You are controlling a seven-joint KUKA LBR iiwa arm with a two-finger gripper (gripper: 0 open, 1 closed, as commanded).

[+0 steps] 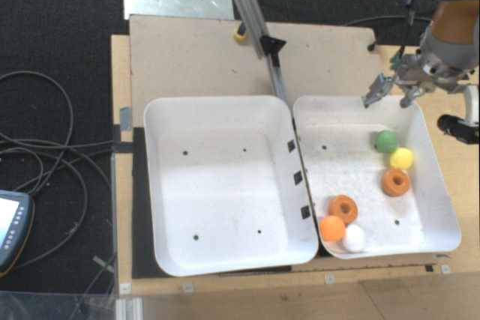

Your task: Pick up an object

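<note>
**A:** Where does your claw (391,92) sit right now?

**B:** At about one o'clock over the right-hand shallow white plastic bin (441,183), hanging above its far rim. You can see its two fingers spread wide, with nothing between them. So you are at the approach step; no pick has begun.

**A:** And what can you go for?

**B:** Everything is in that right bin. A small green ball (386,140) lies nearest the claw, toward five o'clock of it. Touching the green one at its lower right is a small yellow ball (402,158), and just below that lies an orange ring-shaped toy (395,182). Further toward the near edge, at about seven o'clock of that ring, you have a second orange ring (343,207), a plain orange ball (331,228) and a white ball (353,238) bunched together. The left-hand white bin (169,161) on the desk (202,56) offers you nothing to aim at.

**A:** What does your next move call for?

**B:** I would judge the green ball the shortest reach. You would bring the claw toward five o'clock, centre it over the ball, then descend. Mind the yellow neighbour: a finger coming down on that side may knock both balls away, so straddle the green one along the free direction.
</note>
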